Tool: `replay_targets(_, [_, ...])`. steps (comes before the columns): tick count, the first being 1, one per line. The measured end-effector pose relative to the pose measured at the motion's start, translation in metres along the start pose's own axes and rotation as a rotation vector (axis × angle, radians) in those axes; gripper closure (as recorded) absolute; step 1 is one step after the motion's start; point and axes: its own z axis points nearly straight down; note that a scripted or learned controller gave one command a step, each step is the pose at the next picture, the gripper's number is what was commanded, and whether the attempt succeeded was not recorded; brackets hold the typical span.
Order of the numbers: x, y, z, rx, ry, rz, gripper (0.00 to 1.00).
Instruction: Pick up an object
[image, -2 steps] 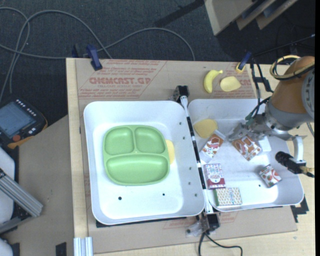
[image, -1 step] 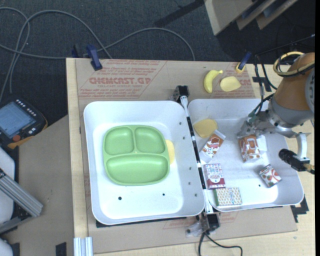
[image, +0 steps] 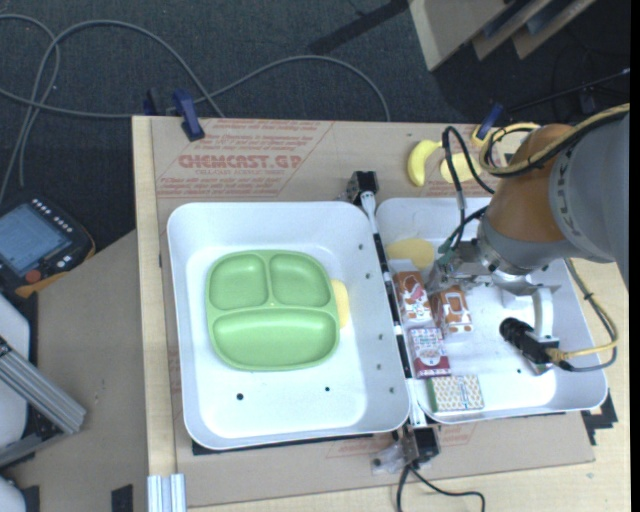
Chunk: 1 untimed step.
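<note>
Lying nearest in the right bin (image: 560, 395) are snack packets (image: 432, 330), stacked along its left wall. Over them hangs the pincer (image: 447, 272), its opening impossible to tell. In the left bin (image: 200, 400) sits a green divided plate (image: 272, 310). Farther back, a banana (image: 425, 160) rests on the bench (image: 250, 160).

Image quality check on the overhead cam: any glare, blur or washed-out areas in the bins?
Camera view: even, soft lighting with faint shadows; the white left bin and right bin run bright, with little surface detail but no hard glare; the green divided plate is clear; the small packets are soft, print unreadable; the arm looks slightly blurred, and the gripper is hard to resolve beneath it.
</note>
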Motion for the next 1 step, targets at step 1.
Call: replay_targets(1, [0.0589, 0.0125, -0.0972, 0.006, 0.0, 0.0, 1.0])
